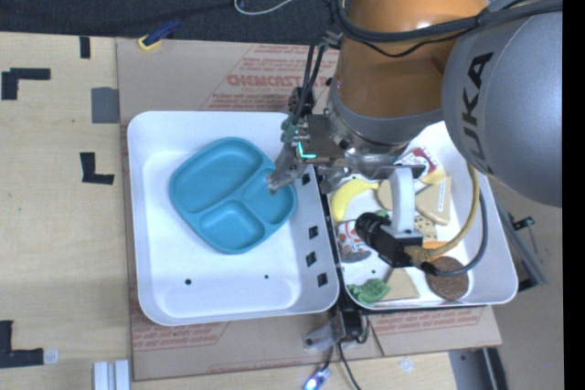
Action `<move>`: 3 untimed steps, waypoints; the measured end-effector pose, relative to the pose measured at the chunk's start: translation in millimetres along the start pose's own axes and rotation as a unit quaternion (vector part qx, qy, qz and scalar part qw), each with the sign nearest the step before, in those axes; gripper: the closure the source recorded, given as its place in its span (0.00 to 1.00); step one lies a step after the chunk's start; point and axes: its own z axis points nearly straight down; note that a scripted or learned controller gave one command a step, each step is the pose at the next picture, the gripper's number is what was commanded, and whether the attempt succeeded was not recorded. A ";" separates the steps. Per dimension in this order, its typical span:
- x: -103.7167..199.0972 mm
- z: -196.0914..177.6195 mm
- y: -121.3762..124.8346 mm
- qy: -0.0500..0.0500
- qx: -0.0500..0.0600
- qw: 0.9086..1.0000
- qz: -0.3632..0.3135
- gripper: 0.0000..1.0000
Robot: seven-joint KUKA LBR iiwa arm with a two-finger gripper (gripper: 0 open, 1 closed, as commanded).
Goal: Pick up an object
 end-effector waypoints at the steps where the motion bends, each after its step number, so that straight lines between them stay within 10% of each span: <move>1: -16.1 -106.9 0.6 0.003 -0.007 1.000 0.001 0.00; 2: -14.5 -110.4 0.1 0.001 -0.001 1.000 0.000 1.00; 3: -79.5 -164.0 -0.3 0.001 -0.004 1.000 0.003 1.00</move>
